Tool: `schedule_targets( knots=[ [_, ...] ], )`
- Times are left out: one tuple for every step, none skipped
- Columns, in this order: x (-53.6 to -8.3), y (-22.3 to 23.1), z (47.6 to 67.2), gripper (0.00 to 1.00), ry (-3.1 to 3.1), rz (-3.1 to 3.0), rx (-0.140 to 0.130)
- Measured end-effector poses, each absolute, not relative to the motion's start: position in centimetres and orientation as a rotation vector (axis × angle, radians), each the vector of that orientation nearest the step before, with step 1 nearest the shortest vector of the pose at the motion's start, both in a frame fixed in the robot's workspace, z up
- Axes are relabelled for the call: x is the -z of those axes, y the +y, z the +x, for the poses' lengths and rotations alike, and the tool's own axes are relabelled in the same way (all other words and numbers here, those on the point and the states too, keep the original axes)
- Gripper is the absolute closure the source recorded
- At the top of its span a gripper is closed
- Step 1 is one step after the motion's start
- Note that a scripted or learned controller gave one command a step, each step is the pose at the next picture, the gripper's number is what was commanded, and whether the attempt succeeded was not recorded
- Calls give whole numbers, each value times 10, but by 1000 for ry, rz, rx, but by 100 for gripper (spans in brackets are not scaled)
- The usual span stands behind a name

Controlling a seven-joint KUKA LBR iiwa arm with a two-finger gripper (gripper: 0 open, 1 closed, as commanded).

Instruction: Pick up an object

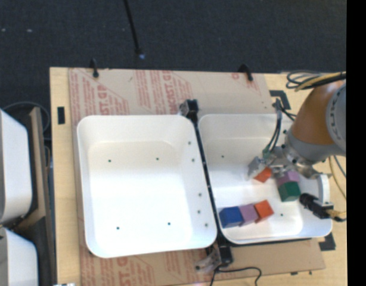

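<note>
The gripper (267, 167) hangs low in the right bin (242, 130), just above an orange block (263, 175); whether its jaws are spread, I cannot tell. Green block (288, 190) sits just right; 3 blocks (247, 213) line the near wall.

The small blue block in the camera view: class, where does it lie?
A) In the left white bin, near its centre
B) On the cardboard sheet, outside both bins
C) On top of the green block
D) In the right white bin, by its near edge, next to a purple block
D: the small blue block lies near the front wall of the right white bin, side by side with the purple block.
</note>
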State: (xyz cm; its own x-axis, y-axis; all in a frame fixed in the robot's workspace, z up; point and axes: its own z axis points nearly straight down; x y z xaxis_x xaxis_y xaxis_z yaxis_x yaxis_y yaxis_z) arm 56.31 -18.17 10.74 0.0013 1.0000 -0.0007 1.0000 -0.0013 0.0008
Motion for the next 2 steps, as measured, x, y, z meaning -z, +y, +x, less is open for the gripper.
schedule_targets(
  knots=[
    [-101,-177,560,0,2220,2222,0],
    [-101,-170,562,0,2221,2221,-1]
  ],
)
